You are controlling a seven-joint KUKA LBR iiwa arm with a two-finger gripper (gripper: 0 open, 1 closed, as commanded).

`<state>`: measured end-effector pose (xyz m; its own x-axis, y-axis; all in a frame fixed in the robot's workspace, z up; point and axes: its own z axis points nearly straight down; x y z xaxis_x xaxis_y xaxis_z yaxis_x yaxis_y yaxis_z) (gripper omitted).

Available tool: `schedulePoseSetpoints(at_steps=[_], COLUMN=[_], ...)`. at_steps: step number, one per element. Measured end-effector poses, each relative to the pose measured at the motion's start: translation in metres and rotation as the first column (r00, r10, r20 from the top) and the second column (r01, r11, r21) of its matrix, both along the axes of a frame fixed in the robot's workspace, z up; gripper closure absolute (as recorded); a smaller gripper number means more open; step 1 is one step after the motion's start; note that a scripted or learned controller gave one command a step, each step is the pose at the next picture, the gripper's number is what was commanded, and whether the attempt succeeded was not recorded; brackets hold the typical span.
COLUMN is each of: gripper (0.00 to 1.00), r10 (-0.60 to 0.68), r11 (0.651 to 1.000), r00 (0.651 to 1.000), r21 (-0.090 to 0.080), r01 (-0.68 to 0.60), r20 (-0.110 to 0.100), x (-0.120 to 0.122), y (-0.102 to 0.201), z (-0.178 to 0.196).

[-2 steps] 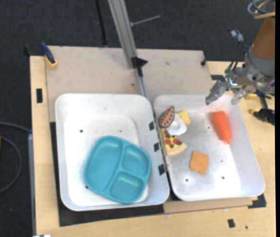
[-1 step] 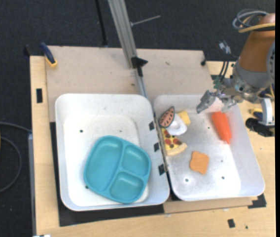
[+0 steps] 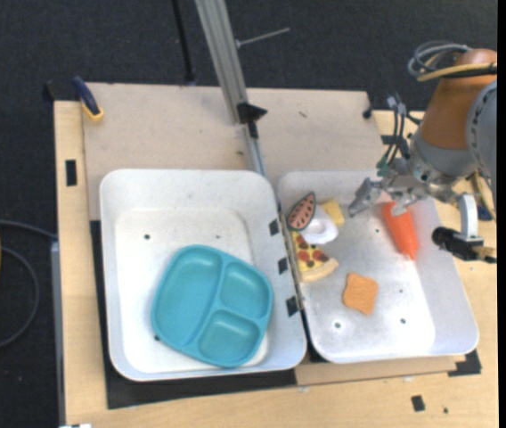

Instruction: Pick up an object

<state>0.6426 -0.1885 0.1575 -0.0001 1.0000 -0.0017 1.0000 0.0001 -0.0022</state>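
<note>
My gripper (image 3: 383, 203) hangs over the far part of the right bin (image 3: 449, 324), with its fingers spread open and nothing between them. An orange carrot (image 3: 403, 231) lies in that bin, its upper end just below the gripper's right finger; whether they touch I cannot tell. To the left lie a yellow-and-white piece (image 3: 325, 223), a reddish slice (image 3: 301, 210) and a pizza slice (image 3: 311, 258) by the bin's left wall. An orange square piece (image 3: 360, 292) rests near the bin's middle.
A teal divided plate (image 3: 213, 303) lies in the left bin (image 3: 146, 199). A metal post (image 3: 226, 56) rises from the bench behind the two bins. The arm's wrist and cables (image 3: 453, 114) stand over the right bin's far right corner.
</note>
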Motion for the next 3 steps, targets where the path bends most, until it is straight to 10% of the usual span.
schedulePoseSetpoints(at_steps=[1, 2, 3], gripper=[0.00, 1.00, 1.00], r10=[0.001, 0.003, 0.002], r11=[1.000, 1.000, 1.000], r00=[1.000, 1.000, 1.000], r21=[0.010, 0.002, -0.002], r01=[-0.001, -0.004, -0.002], r20=[0.005, 0.016, 0.010], x=[0.003, 0.005, 0.007], y=[0.002, 0.000, -0.001], z=[-0.047, -0.031, 0.034])
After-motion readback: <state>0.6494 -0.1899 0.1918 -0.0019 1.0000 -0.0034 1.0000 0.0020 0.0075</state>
